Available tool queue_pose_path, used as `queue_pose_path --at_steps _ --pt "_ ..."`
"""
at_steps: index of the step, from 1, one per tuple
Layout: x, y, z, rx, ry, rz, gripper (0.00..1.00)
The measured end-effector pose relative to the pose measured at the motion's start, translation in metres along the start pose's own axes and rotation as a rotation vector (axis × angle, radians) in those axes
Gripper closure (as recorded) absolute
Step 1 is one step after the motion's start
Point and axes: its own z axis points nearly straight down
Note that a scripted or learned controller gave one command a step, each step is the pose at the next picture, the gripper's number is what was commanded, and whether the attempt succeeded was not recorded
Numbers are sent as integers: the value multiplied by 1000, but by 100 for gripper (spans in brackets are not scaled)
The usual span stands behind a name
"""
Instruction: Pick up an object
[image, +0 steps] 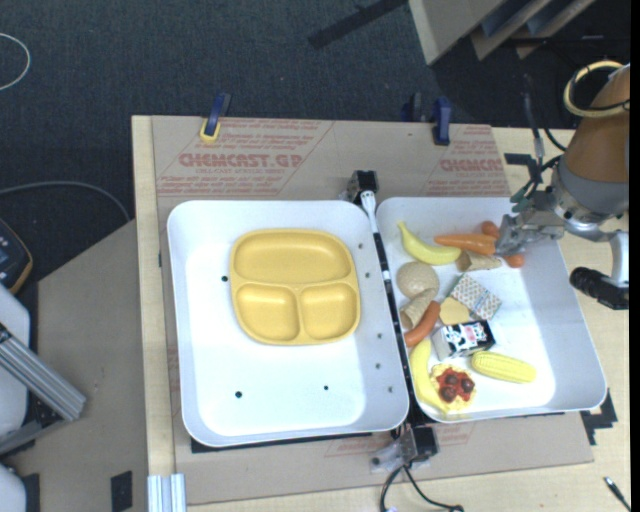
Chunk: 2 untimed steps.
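I see the arm (598, 150) reaching in over the far right corner of the right bin (570, 330), with the gripper (520, 236) low above the bin floor near its far edge. I cannot tell how the gripper is set from this angle, and I see nothing clearly held in it. The carrot (468, 241) lies just beside the gripper, toward the bin's middle, its near end touching or nearly touching the tool; I cannot say which. A banana (418, 245) sits next to the carrot, closer to the bin's left wall. Toward the near edge lie a pale round piece (416, 279), a sausage (424, 322), a small checked packet (474, 298), a black-and-white carton (466, 338), a corn cob (504, 367) and a yellow piece with red berries (452, 385). The left bin (200, 380) holds a yellow divided plate (294, 284) near its middle.
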Motion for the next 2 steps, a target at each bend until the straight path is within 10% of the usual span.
queue_pose_path --at_steps 2 --pt "9 5 -81 1 0 1 100"
